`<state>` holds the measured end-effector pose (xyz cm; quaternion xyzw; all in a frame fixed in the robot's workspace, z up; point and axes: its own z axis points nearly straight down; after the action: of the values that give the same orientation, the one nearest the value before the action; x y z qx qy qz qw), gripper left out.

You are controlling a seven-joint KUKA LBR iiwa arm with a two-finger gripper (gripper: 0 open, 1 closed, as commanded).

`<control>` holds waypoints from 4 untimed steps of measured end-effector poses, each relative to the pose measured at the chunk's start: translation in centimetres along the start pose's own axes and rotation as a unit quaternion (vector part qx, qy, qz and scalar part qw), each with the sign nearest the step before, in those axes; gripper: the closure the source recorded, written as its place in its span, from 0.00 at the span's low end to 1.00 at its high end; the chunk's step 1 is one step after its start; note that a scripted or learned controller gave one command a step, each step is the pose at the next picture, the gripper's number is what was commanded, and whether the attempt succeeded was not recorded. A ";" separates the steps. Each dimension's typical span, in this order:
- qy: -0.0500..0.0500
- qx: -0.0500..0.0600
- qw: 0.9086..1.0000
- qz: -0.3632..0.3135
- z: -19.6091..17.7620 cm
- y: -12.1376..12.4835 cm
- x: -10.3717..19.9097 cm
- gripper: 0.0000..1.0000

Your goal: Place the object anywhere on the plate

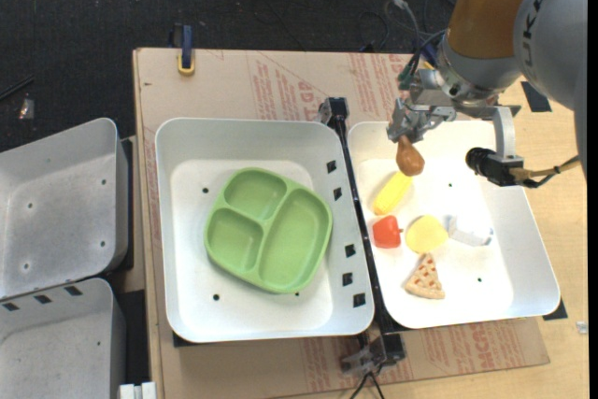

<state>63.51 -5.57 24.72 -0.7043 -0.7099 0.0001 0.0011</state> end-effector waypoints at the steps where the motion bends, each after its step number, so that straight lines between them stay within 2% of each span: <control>1: 0.000 0.000 1.000 0.000 -0.2 -1.4 4.5 1.00; 3: 0.000 0.000 1.000 0.000 -0.5 -3.4 15.3 1.00; 4: -0.001 0.001 1.000 0.001 1.8 -4.0 19.9 1.00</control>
<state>59.32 14.30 23.00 -0.7047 -0.7095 0.0011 0.0011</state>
